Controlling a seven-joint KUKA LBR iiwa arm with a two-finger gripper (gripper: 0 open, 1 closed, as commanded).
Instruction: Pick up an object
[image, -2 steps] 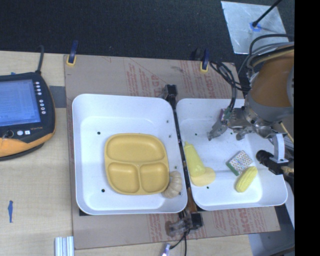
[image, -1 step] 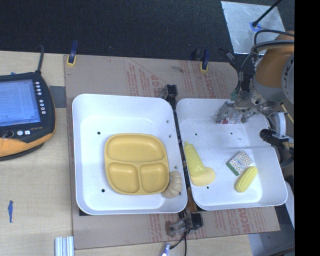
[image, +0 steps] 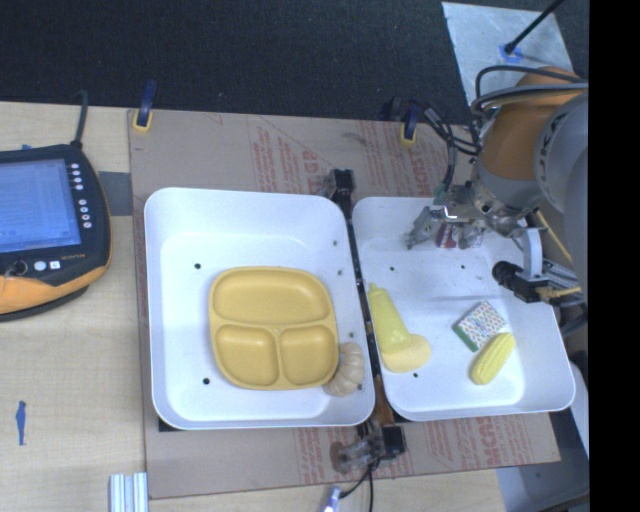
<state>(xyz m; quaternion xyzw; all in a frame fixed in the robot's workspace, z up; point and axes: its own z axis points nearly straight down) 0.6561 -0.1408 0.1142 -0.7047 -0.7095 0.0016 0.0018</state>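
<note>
The right-hand shallow white bin (image: 400, 215) has bare floor through its middle. Along its left wall lies a yellow plastic bottle-shaped toy (image: 393, 330); near its front right corner, a yellow toy corn cob (image: 492, 359) and what looks like a small checked packet (image: 479, 323).

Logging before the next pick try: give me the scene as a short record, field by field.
left bin: yellow divided tray, beige lumpy item touching the tray's near right corner
right bin: yellow bottle-shaped toy by the left wall, patterned small block, toy corn cob just beside the block
gripper: over the far part of the right bin, nothing seen between its fingers
bench left side: pendant with screen
</note>
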